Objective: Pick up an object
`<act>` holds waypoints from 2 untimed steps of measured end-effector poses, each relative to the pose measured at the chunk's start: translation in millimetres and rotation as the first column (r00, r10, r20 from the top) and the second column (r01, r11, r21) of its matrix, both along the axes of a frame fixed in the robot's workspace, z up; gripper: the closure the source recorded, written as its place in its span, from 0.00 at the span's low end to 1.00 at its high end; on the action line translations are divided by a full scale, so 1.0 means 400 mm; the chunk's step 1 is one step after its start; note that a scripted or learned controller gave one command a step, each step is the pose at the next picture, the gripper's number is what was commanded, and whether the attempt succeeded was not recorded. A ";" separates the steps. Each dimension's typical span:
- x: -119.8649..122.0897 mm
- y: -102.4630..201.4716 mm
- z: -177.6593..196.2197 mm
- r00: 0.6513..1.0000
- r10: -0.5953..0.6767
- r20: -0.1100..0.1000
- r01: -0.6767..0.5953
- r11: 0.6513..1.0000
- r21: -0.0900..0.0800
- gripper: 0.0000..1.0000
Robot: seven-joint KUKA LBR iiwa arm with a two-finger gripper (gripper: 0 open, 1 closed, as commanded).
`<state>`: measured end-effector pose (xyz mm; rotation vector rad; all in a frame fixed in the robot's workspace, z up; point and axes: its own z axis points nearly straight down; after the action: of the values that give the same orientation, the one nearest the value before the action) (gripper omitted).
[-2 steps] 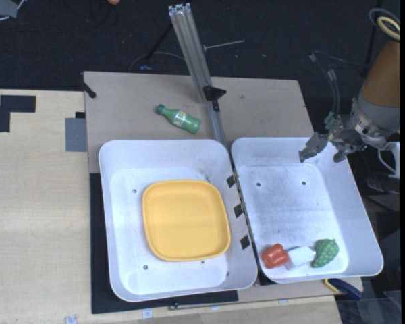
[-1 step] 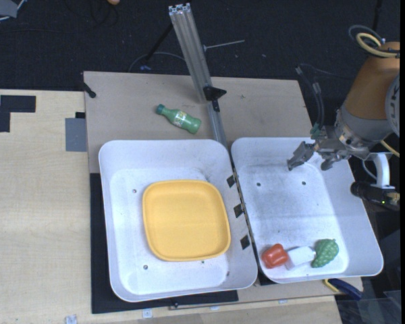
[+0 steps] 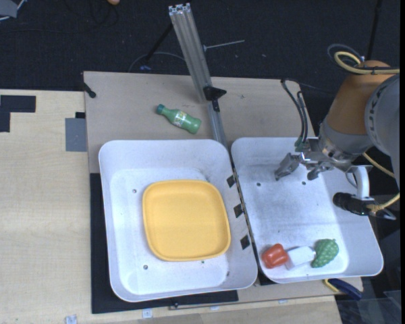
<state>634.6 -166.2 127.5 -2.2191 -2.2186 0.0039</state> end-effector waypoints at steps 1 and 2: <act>-0.001 0.003 -0.095 1.000 0.002 0.001 -0.002 1.000 0.000 0.00; 0.001 0.001 -0.064 1.000 0.001 0.005 -0.001 1.000 -0.001 1.00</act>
<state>634.8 -165.9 101.8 -2.2208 -2.2226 -0.0001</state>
